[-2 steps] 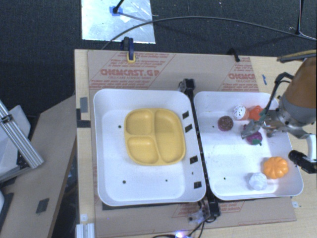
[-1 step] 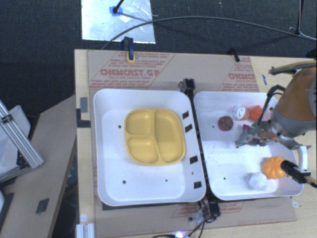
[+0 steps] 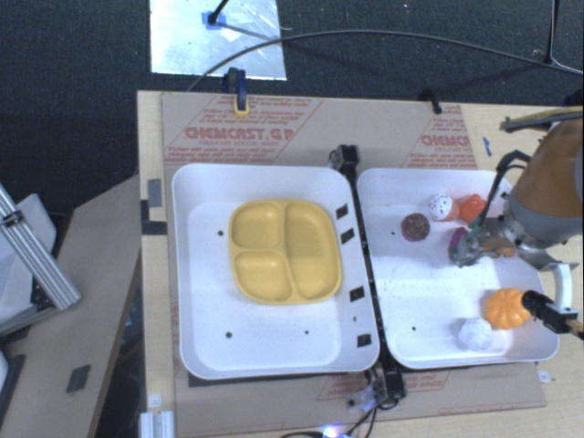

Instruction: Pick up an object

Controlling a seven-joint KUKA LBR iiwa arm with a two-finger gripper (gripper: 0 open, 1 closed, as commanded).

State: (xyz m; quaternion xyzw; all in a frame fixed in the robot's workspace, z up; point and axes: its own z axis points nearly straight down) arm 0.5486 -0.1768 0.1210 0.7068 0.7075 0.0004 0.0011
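White ball [image 3: 474, 333]: near right in the right bin [image 3: 411, 272], touching the orange pumpkin [image 3: 505, 307]; both could be knocked together.
Claw [image 3: 464, 247]: lowered beside a pink object [image 3: 456, 239]; its opening cannot be told.
Far pieces: brown ball [image 3: 415, 227], crowded, could be pushed away.

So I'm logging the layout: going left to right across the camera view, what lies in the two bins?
Yellow divided plate → brown ball → white speckled ball → orange pumpkin.

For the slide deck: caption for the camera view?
Arm's hand low in right bin among small objects; yellow divided plate in left bin.
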